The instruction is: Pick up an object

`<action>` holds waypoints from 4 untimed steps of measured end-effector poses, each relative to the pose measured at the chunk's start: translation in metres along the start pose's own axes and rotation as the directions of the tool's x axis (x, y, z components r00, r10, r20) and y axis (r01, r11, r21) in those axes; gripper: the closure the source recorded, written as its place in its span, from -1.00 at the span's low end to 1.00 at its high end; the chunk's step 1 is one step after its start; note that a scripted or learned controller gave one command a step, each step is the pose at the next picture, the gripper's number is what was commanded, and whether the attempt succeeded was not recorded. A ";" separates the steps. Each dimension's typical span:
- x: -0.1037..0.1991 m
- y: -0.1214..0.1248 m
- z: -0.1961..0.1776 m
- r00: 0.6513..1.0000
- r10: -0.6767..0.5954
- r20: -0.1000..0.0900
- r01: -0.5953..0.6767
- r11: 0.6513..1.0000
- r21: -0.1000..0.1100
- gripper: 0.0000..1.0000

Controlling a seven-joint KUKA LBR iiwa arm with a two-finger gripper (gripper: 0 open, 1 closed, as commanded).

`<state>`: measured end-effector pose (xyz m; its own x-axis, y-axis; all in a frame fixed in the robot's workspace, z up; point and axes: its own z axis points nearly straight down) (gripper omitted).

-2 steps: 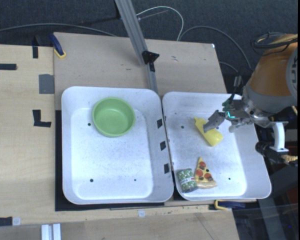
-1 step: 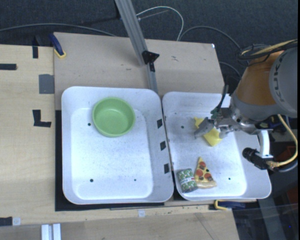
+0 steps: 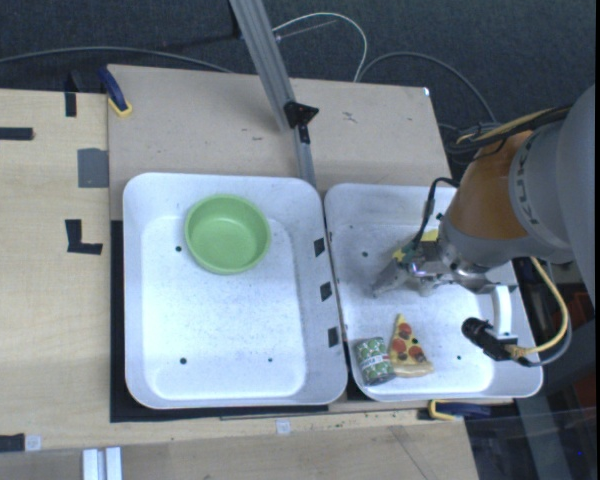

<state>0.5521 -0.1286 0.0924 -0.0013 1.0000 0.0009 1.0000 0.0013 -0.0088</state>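
1. Looking down on the wooden table (image 3: 210,133), we see two shallow white plastic bins side by side on it.
2. Left white bin (image 3: 220,358): we log one round light-green plastic bowl (image 3: 227,233), upright, in the bin's upper half, nearer the far wall than the near one.
3. Right white bin (image 3: 365,213): the grey arm with the orange band (image 3: 485,203) reaches in from the right edge.
4. Two-finger gripper (image 3: 388,283) sits low over the middle of the right bin floor, tips pointing left; the grey fingers (image 3: 382,287) look close together with nothing between them, though at this size we cannot tell for sure how wide the gap is.
5. Near the front wall of the right bin we mark a toy pizza slice, yellow with red dots (image 3: 409,347), lying flat.
6. Just beside it on the left, touching or almost touching, lies a small green patterned can-like object (image 3: 373,359); we cannot read its label.
7. Both small items lie apart from the gripper, below it in the view.
8. Thin grey metal pole (image 3: 270,58) crosses the table toward the seam between the bins.
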 end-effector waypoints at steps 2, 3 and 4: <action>0.001 0.000 -0.008 1.000 -0.001 0.000 0.001 1.000 -0.008 1.00; -0.001 0.001 -0.050 1.000 0.000 0.001 0.000 1.000 -0.011 1.00; 0.003 0.004 -0.092 1.000 -0.001 0.001 0.001 1.000 -0.012 1.00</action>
<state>0.5565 -0.1259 0.1848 -0.0021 1.0000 -0.0004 1.0000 0.0021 0.0028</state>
